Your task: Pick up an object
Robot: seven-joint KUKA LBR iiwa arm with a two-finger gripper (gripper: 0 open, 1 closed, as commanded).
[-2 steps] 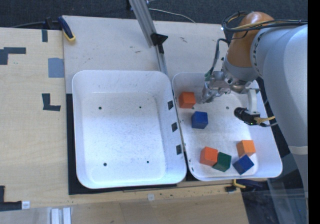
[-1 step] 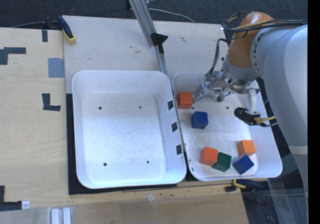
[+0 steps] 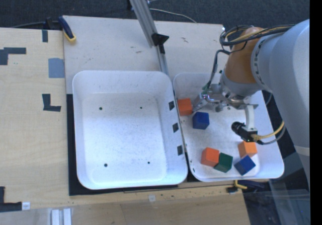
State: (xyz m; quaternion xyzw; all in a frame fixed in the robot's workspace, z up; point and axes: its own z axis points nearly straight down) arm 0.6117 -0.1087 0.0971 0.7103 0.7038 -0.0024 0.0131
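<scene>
Over the right bin (image 3: 271, 171), the gripper (image 3: 210, 99) is hovering with the orange cube (image 3: 185, 106) sitting just to its left and the blue cube (image 3: 200, 120) just below it, nothing visibly between the jaws, opening impossible to tell.

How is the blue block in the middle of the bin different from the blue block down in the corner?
The middle blue block sits alone, apart from other blocks; the corner blue block is crowded between a green block and an orange block. The middle one looks darker blue; the corner one looks brighter. The middle one lies close below the gripper; the corner one lies farther away, by the right bin rim. Both are small cubes in that bin.
</scene>
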